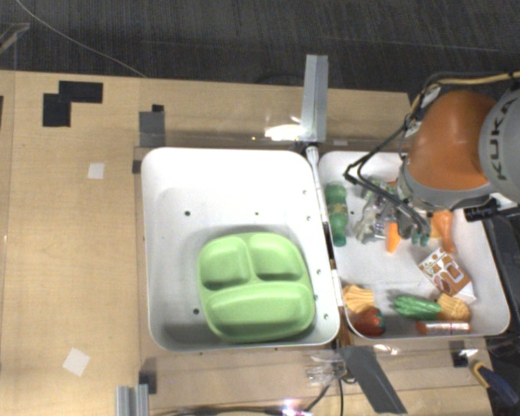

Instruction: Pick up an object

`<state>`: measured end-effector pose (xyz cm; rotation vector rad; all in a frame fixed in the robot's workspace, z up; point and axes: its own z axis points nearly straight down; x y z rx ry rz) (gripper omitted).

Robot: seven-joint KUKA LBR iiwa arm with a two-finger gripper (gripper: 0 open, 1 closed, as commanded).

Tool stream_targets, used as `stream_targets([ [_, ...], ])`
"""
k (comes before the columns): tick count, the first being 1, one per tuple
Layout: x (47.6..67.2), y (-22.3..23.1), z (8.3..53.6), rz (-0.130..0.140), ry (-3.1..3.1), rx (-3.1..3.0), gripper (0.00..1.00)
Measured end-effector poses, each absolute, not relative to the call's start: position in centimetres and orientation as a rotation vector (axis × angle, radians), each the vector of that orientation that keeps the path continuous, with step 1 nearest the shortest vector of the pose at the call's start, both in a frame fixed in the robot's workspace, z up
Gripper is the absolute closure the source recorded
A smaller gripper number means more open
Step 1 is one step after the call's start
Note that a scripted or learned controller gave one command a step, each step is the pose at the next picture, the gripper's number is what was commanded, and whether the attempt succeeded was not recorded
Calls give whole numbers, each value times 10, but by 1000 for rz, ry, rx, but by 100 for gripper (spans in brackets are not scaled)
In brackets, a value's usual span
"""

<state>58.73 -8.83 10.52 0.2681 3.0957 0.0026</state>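
1. here, nearest the camera, the right bin [499, 306] carries a row of small toys along its near wall: a ridged yellow piece [358, 298], a dark red piece [369, 321], a green pod [418, 306] lying left to right, and a red stick [442, 327] just near of it.
2. the left bin [169, 232] holds a green divided tray [256, 286] toward its near side, well apart from the arm.
3. a printed packet [445, 271] sits in the right bin's middle, toward its right.
4. farther back, the gripper [390, 217] hangs low over the right bin's far half; whether its fingers stand apart or together i cannot tell, and nothing is visibly caught in it.
5. the likeliest target is the small orange carrot [393, 236], touching or just near of the claw tips, its long axis running near to far. so the pick looks like a short drop, not a traverse.
6. a green bottle-like toy [336, 206] lies left of the claw against the bin's left wall, long axis also near to far; a second orange piece [443, 228] lies to the right, partly under the wrist.
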Motion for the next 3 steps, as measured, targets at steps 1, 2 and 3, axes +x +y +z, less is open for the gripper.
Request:
stream_targets([
  [1, 617, -109, 228, -2, 3101, 314, 100],
  [2, 538, -115, 171, -1, 3135, -8, 100],
  [3, 608, -114, 211, -1, 3126, 76, 100],
])
